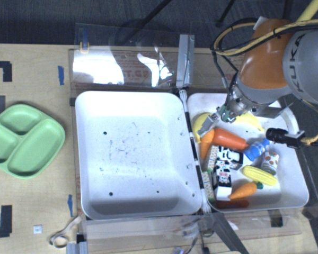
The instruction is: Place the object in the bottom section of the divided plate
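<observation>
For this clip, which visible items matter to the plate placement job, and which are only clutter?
Job: green divided plate left of the bins; gripper over the right bin; toys there, e.g. orange carrot, corn cob.
Clutter: left bin, scissors, blue tape.

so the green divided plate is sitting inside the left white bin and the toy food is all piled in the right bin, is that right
Not quite. The green divided plate lies on the wooden bench, left of the left white bin and outside it, as the camera view shows. The rest holds: the toy food, including the carrots, is piled in the right bin.
</observation>
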Available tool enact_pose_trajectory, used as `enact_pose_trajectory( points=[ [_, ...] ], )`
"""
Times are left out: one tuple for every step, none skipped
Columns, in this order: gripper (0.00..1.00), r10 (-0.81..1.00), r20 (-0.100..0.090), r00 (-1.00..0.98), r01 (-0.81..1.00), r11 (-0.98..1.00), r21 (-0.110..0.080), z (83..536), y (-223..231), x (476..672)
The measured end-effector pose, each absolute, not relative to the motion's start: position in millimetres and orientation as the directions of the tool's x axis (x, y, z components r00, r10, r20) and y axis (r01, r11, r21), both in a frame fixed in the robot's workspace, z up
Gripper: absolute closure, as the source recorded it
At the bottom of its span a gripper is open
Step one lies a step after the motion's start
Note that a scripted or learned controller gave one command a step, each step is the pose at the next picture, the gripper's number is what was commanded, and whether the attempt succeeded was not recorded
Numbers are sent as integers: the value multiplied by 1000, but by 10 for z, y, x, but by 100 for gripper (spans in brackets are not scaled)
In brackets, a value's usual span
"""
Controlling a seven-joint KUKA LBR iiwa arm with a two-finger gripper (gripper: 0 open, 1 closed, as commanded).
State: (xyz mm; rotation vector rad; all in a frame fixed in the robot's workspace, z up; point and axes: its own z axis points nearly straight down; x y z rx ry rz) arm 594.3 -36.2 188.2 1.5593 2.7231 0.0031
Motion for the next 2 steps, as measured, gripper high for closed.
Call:
enact_pose_trajectory(
  points=[
    [0, 862, -2, -506, 862, 506, 4, 1882, -364, 5943],
    [0, 862, -2, -506, 862, 506, 4, 1882, -364, 5943]
  ],
)
